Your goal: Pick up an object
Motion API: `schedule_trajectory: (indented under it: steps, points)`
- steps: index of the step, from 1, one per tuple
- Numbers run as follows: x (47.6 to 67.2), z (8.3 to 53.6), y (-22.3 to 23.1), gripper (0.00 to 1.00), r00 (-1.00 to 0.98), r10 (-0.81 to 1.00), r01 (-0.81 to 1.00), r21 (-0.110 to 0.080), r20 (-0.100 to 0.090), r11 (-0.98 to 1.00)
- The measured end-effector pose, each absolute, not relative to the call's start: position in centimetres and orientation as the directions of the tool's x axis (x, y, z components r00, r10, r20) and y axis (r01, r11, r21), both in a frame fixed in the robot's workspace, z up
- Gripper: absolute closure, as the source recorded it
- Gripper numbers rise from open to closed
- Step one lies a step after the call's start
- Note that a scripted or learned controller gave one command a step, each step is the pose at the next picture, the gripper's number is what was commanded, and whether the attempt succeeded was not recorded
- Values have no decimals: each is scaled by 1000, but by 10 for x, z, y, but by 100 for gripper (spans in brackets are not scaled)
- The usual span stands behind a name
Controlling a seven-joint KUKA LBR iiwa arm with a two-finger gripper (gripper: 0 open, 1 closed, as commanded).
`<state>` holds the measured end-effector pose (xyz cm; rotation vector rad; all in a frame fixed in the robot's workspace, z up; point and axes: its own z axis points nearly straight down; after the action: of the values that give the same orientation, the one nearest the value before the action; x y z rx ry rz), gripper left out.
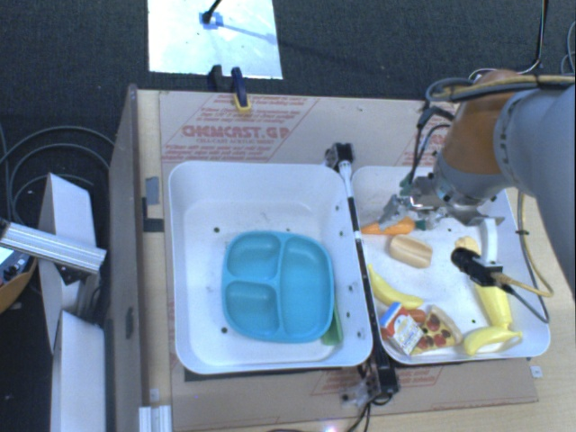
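The gripper (402, 211) hangs low over the upper left part of the right bin (445, 282); whether it is spread or clenched I cannot tell. Just below it, nearly touching, lies the orange carrot (389, 229), close to the bin's left wall. It looks like a light, stiff, smooth toy that may roll, so it is best gripped across its thick middle. The bread roll (409, 252) lies lower, then a banana (393, 289) and a pizza slice (436, 328).

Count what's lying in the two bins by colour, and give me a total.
Blue: 1, plate
Green: 1, piece beside the plate
Orange: 1, carrot
Tan: 1, bread roll
Yellow: 3, bananas
Mixed colours: 2, pizza slice and packet
Total: 9
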<state>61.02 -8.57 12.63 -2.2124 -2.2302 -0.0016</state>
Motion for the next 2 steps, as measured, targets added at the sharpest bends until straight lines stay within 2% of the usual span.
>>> schedule_trajectory:
  steps: [1, 2]
  points:
    - [615, 82, -98, 0, -1, 1000, 1000, 0, -1, 1]
    - [553, 84, -82, 0, 0, 1000, 1000, -5, 2, 0]
